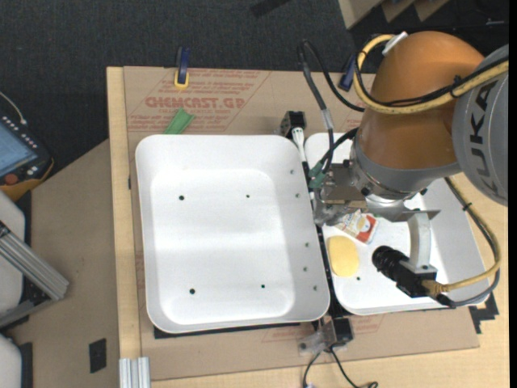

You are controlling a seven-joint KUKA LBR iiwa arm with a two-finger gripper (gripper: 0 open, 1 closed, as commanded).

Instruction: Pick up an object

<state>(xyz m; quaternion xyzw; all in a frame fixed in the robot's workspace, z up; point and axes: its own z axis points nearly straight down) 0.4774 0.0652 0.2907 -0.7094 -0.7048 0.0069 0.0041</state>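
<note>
Looking down on the bench (pixel 81 241) now, there are two shallow white bins side by side on a flat sheet of brown cardboard (pixel 210 95) printed with red lettering. The left bin (pixel 153 217) is smooth, glossy plastic with rounded corners, and four small dark dots mark its floor. The right bin (pixel 380 297) is the same white plastic, and much of it sits under the arm (pixel 416 95), one big rounded orange shell above a grey metal wrist.

The gripper (pixel 338 215) hangs low over the right bin's left side, close to the wall the two bins share. It is a cluster of bare metal parts under the wrist, and from up here it's impossible to make out whether it is spread or closed.

There are two things to pick from, both in the right bin. One is a crinkled red and white packet (pixel 363 227) just beside the gripper. The other is a smooth, pale yellow rounded piece (pixel 343 257) lying flat, just nearer the camera than the packet. Neither can be seen in the gripper's grasp.

Out on the cardboard there's one flat green strip (pixel 178 121), with a blue and yellow clip (pixel 182 71) at the far edge
</note>
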